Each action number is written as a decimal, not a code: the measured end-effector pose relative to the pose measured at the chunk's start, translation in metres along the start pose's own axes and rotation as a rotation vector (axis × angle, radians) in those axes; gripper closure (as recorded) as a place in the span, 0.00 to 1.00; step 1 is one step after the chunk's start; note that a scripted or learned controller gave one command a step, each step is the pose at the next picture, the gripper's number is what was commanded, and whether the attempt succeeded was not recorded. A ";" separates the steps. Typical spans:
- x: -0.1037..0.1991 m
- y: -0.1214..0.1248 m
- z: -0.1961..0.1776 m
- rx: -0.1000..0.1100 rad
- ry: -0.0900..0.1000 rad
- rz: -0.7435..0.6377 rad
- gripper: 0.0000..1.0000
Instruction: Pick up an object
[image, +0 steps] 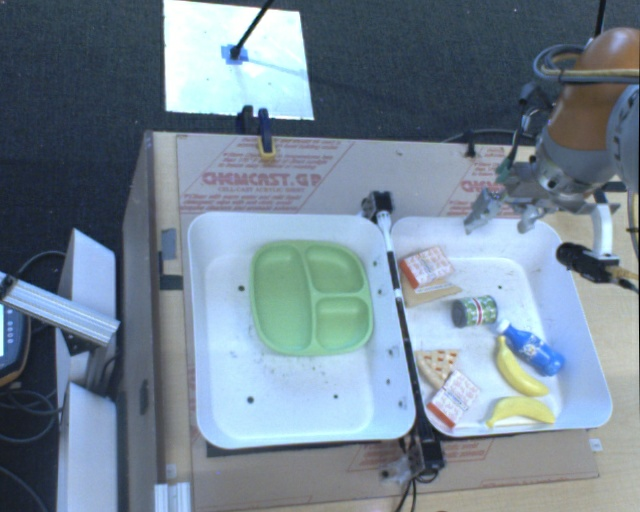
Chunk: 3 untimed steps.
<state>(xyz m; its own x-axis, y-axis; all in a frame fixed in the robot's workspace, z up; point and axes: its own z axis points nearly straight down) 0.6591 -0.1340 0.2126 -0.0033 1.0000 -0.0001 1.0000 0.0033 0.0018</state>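
Above far right corner of right bin (575, 300), my pincer (507, 212) hangs with fingers spread wide, nothing between them. My wrist's orange band sits near upper right edge of view. In right bin: red-and-white box (426, 267) on tan card near divider; dark can (474, 311) on its side mid-bin; blue bottle (531, 349) just beside it; two bananas (520, 388) toward near right corner; waffle piece (437, 365) and second small red-and-white box (455, 396) near divider. Left bin (225, 400) holds green divided plate (310, 299).
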 end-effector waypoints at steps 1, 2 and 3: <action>0.025 -0.060 0.044 0.001 0.000 0.002 0.00; 0.008 -0.075 0.128 0.000 -0.001 0.002 0.00; 0.008 -0.074 0.117 -0.003 0.000 0.001 1.00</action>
<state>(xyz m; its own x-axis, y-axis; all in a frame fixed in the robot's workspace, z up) 0.5858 -0.1262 0.0957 -0.0018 1.0000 -0.0003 1.0000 0.0018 0.0049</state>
